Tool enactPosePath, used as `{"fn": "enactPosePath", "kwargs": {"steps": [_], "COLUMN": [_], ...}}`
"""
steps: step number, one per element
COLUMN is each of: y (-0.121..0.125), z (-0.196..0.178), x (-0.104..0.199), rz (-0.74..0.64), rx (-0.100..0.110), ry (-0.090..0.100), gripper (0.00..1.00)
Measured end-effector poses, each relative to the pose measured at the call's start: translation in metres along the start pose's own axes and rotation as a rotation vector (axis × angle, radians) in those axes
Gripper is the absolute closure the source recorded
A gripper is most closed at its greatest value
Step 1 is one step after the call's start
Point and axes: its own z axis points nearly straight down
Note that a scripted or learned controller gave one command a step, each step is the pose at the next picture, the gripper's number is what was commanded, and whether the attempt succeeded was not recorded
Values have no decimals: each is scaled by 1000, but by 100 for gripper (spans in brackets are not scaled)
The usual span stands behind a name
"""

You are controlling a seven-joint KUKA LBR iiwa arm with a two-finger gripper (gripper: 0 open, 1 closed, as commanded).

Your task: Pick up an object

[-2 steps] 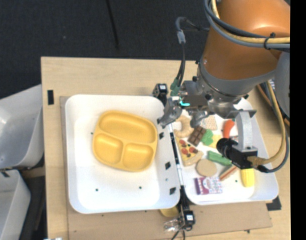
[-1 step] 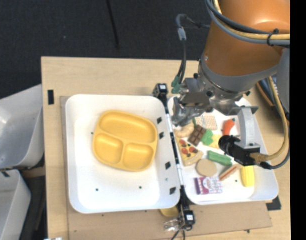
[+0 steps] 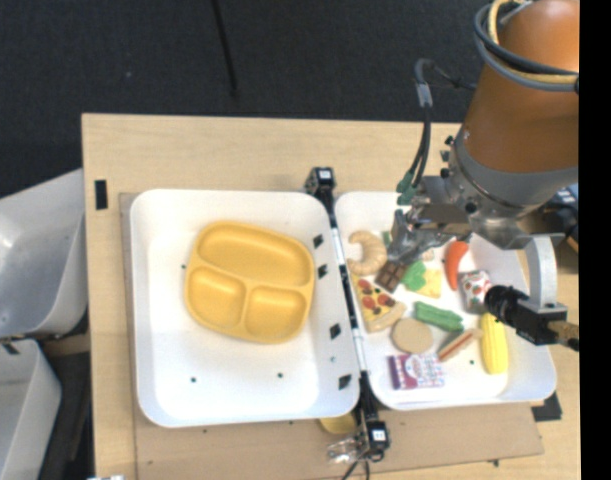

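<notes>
My gripper (image 3: 405, 258) hangs low over the left half of the right bin (image 3: 530, 388), among toy food. Just under it lie a small brown piece (image 3: 389, 275) and a green piece (image 3: 417, 274); I cannot tell whether it touches either. A tan croissant (image 3: 364, 249) sits to its left and a pizza slice (image 3: 377, 305) below it. To the right of the gripper are a red-orange pepper (image 3: 455, 259) and a white cube (image 3: 473, 289).
Further toward the front of the right bin lie a green pickle (image 3: 438, 317), a brown round cookie (image 3: 413, 338), a sausage (image 3: 456, 345), a yellow corn cob (image 3: 493, 344) and a purple packet (image 3: 415, 372). The left bin (image 3: 165, 368) holds a yellow divided plate (image 3: 250, 281).
</notes>
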Motion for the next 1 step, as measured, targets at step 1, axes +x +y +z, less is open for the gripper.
{"fn": "enactPosePath", "kwargs": {"steps": [1], "y": [14], "z": [14], "x": [89], "rz": [-14], "rx": [-1], "ry": [2], "gripper": [100]}}
